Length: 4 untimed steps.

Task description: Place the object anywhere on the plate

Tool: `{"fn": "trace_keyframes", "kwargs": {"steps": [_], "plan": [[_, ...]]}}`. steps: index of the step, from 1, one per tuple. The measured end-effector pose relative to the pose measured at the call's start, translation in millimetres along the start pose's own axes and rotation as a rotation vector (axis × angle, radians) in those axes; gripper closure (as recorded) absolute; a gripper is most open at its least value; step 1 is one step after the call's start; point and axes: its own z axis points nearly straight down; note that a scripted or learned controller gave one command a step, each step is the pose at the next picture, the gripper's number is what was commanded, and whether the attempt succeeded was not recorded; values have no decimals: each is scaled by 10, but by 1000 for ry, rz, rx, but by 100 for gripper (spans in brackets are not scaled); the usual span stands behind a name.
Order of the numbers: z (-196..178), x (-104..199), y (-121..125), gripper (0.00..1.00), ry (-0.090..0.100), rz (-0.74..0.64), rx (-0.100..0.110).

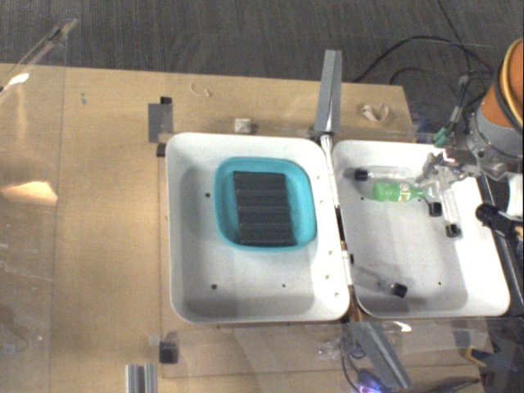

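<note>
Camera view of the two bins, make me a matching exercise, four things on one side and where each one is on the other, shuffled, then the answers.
Things:
1. plate
2. green bottle
3. gripper
4. small black-tipped piece

Places:
A. lower part of the right bin
B. left bin
C. upper part of the right bin, lying on its side
D. right bin, beside the bottle's right end

Pairs: 1-B, 2-C, 3-D, 4-A

Cut off by the right edge: most of the arm (506,97). Too blurred to identify: green object (395,191) just beside gripper (442,207).
</note>
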Motion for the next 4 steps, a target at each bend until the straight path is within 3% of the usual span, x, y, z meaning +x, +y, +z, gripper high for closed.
{"fn": "trace_keyframes", "kwargs": {"steps": [1,2,3,4], "plan": [[0,-1,0,0,0,0,0],[-1390,74,-929,0,-2,398,-1],[-2265,-350,-1046,0,-3,825,1],[-2260,-401,-1043,0,-4,968,3]]}}
